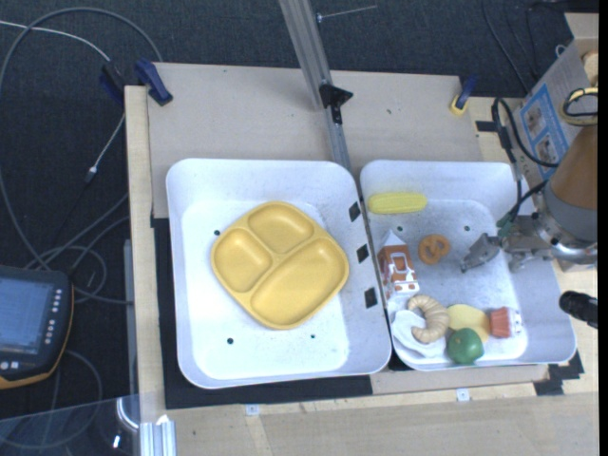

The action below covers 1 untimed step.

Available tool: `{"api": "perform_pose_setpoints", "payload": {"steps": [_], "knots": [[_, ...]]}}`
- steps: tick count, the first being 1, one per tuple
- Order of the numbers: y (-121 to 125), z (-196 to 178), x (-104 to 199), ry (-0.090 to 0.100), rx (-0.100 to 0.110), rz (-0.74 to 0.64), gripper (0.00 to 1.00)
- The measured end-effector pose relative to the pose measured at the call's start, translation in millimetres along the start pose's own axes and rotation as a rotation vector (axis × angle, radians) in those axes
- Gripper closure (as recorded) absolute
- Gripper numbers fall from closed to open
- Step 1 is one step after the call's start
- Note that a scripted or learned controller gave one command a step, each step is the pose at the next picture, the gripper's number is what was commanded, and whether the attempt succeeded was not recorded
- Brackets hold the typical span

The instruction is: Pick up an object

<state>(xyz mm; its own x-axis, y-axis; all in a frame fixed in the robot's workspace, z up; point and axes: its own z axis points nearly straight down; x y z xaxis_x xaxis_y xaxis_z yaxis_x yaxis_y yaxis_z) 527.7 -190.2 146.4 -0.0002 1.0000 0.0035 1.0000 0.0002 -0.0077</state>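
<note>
Gripper point(480, 253) is seen low over the right bin point(380, 180), near its right wall; fingers point left, nothing is visible between them, and whether they are open or shut cannot be told. Just left of it an orange round piece point(434, 248) lies on the bin floor. A yellow corn cob point(397, 202) is placed near the bin's far edge. A red-and-white carton point(398, 266) sits by the left wall. Along the near edge 5 items are clustered: white piece point(410, 335), tan croissant-shaped piece point(429, 314), yellow piece point(465, 316), green ball point(465, 347), small red piece point(502, 323). Left bin point(190, 283) holds 1 item: a yellow 3-compartment tray point(279, 264), centred.
</note>
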Motion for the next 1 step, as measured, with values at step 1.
{"api": "perform_pose_setpoints", "payload": {"steps": [1], "knots": [[-1.0,53.1,0.8,0.000,0.000,0.000,0.00]]}}
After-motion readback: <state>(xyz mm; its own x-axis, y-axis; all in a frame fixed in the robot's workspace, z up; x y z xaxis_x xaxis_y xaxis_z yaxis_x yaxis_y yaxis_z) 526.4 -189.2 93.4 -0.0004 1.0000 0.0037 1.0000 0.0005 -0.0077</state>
